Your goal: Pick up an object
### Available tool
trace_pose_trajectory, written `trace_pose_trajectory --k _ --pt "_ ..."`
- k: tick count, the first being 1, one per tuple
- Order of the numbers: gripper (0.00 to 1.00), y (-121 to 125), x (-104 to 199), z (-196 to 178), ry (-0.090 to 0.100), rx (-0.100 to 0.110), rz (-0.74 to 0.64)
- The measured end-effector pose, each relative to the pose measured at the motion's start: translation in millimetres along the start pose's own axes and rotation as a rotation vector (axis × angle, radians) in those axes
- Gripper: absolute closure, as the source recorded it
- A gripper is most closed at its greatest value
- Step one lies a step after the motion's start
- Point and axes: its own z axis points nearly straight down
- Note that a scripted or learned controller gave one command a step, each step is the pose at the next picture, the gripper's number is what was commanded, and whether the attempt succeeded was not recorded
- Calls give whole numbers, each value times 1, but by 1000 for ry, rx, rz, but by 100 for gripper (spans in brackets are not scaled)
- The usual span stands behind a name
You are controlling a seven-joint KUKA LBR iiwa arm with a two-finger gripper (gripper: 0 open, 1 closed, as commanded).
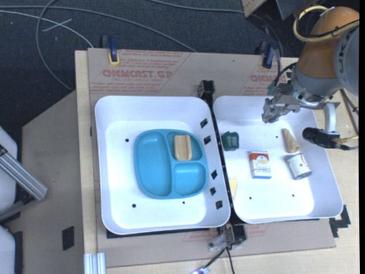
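Pincer (pixel 272 114): highest item, over the right bin's (pixel 325 201) far left; fingers' state cannot be told; nothing seen between them.
Progress: no pick made; approach, grasp and lift remain.
Wedge (pixel 290 140): tan, nearest, right bin; long axis near to far, narrow end far.
Box (pixel 260 165): red and white; long axis near to far.
Cylinder (pixel 298 166): white, lying tilted.
Green block (pixel 230 141): by the divider.
Tray (pixel 169 170): blue, left bin (pixel 114 170), holding a tan block (pixel 182 147).

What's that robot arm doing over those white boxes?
It's trying to pick something up. The gripper hangs over the back of the right bin, with nothing seen in it. In that bin lie a green block, a red and white box, a tan stick and a small can. The left bin has a blue tray with a tan block in it.
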Motion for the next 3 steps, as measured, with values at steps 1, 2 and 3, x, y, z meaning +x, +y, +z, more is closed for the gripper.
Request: trace_pose_trajectory --k 1,2,3 --pt "100 2 0 -55 0 -1 -1" --pt "100 3 0 -47 1 7 0" --pt "100 -1 52 -39 4 10 -4"
